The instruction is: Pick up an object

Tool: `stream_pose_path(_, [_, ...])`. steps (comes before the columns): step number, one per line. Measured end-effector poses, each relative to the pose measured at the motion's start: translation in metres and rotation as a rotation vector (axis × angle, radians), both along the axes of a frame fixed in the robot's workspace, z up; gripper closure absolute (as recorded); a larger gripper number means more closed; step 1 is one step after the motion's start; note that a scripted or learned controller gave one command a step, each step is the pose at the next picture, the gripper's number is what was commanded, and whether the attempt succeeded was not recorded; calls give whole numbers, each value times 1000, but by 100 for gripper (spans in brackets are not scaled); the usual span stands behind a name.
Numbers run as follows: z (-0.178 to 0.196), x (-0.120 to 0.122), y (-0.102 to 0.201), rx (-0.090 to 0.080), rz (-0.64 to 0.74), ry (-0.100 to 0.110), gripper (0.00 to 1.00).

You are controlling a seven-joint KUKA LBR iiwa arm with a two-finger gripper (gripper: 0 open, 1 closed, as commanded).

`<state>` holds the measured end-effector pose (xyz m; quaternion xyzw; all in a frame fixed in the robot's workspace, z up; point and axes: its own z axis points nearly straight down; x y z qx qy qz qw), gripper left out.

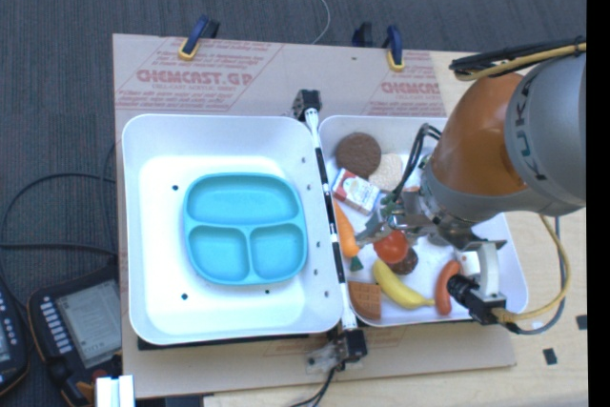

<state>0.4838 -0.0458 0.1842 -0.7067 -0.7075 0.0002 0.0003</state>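
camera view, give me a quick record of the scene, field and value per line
left bin: holds a blue tray with three compartments
right bin: holds toy food
food seen: brown cookie, carrot, tomato, banana, sausage, small carton
arm: reaches in from the right, over the right bin
pincer: low over the food, just above the tomato
grasp: cannot tell from this angle
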Motion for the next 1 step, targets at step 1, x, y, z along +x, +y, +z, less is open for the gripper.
stream_pose_path(1, [0, 8, 100, 0, 2, 1, 100])
